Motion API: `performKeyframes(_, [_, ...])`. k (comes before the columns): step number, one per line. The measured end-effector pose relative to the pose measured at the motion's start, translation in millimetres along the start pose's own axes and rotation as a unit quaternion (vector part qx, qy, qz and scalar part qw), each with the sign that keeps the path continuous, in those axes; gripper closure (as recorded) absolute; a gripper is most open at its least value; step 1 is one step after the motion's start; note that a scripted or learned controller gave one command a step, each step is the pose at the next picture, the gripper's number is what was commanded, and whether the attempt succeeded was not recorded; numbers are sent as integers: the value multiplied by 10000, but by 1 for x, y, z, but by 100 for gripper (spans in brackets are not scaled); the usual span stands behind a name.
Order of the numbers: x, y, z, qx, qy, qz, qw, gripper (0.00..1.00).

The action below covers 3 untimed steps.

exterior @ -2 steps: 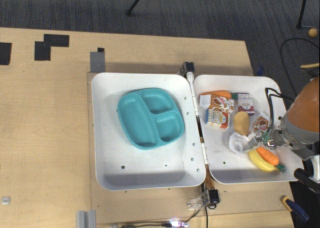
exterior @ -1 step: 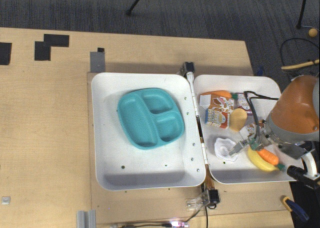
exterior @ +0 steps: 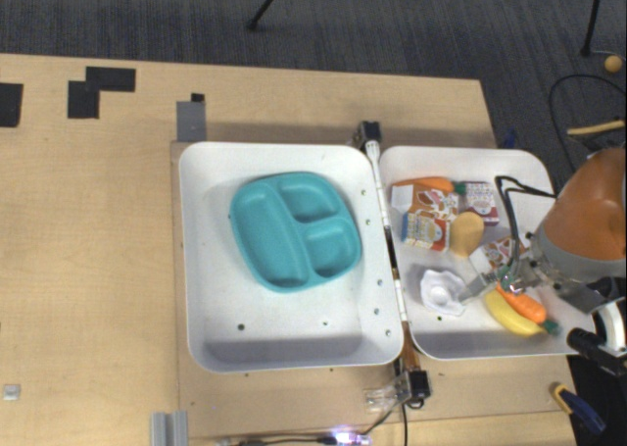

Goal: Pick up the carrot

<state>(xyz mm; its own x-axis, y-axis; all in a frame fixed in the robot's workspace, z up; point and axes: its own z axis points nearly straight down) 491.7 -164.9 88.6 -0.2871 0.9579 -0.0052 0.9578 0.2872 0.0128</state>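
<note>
Orange: the carrot (exterior: pixel 522 304) is lying in the right bin (exterior: pixel 534 168), near its front right corner, resting against a yellow banana (exterior: pixel 511 316).
Jaws: the gripper (exterior: pixel 509 277) is hanging just above the carrot's left end; you cannot tell whether the jaws are open or closed.
Neighbours: you are seeing a white cup (exterior: pixel 441 289) just left of the carrot, snack packets (exterior: pixel 428 216) further back.
Left bin (exterior: pixel 196 238): it is holding a teal divided plate (exterior: pixel 294 229).
Counter (exterior: pixel 88 268): pale wood is carrying both bins.

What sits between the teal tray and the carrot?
In the camera view, the bins' shared walls and a white cup lie between tray and carrot.
</note>
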Motion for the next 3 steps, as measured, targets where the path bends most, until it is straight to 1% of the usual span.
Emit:
performKeyframes(1, [0, 4, -12, -47, -22, -16, 10000, 100])
performKeyframes(2, [64, 23, -4, -58, -54, -924, 9957, 100])
performKeyframes(3, [69, 25, -4, -62, -24, 853, 9963, 100])
